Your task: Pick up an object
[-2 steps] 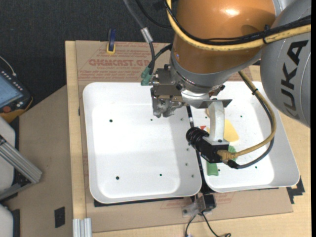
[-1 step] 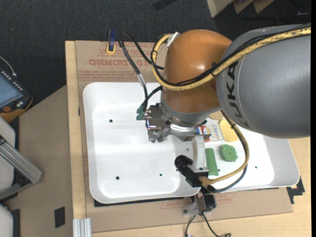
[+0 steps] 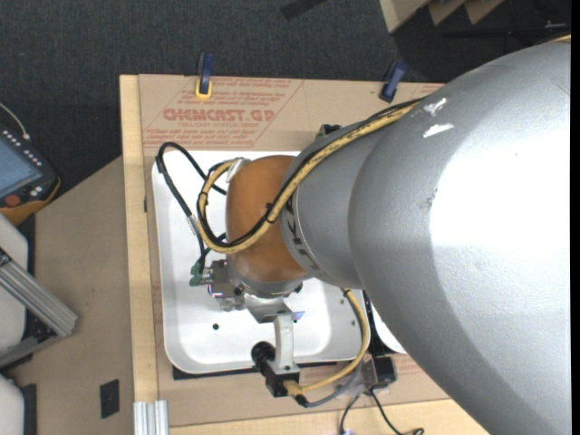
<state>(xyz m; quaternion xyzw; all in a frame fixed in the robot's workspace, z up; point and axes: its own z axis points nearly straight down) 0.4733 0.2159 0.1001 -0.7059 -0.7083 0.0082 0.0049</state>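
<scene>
Camera view looks down on a smooth grey arm [image 3: 453, 234] with a round orange band [image 3: 258, 220], which covers most of the left white bin [image 3: 186, 333]. The gripper [image 3: 249, 297] hangs low inside this shallow plastic bin, hidden under the wrist; whether it is closed cannot be told. No object to pick can be made out. Two blue clamps [image 3: 205, 64] hold a brown cardboard sheet [image 3: 222, 111] on the table. Black and yellow cables [image 3: 204, 207] loop beside the wrist.
</scene>
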